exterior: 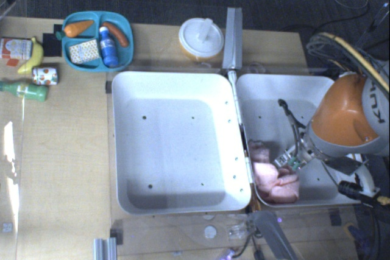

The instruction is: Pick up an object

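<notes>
A pink, soft-looking lump [272,179] lies in the near left corner of the right bin [268,100]. My gripper [289,162] hangs low over the bin, right at the lump's upper right edge, below the orange band of the arm [344,112]. The fingertips are small and dark against the pink, and whether anything sits between them does not show. A thin dark cable runs up from the gripper toward the bin's middle.
The left bin [177,137] sits beside the right one, split from it by a metal divider [233,39]. Behind them stand a white lidded cup [201,38] and a blue tray of toy food [97,41]. Small items lie at the bench's far left [27,67].
</notes>
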Controlling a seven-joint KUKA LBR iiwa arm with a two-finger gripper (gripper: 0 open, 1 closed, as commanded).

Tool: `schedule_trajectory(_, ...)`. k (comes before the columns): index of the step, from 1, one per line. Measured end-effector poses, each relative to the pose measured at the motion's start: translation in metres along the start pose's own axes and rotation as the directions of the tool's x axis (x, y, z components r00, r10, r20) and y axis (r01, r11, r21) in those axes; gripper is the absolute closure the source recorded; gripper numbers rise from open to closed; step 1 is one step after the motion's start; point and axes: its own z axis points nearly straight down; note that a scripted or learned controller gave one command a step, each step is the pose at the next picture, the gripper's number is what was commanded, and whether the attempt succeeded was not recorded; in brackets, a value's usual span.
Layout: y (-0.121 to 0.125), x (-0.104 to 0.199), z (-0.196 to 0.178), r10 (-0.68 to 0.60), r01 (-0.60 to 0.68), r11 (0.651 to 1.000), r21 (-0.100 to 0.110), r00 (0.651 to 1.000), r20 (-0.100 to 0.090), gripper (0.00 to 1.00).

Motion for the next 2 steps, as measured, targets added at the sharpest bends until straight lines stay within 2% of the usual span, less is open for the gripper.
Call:
schedule_trajectory(1, 0.013, 0.001, 0.000, 0.274, -0.274, 0.962, 0.004, 0.962, 0.001, 0.00)
schedule_trajectory(2, -0.016, -0.038, -0.102, 0.305, -0.305, 0.952, 0.017, 0.952, -0.003, 0.00)
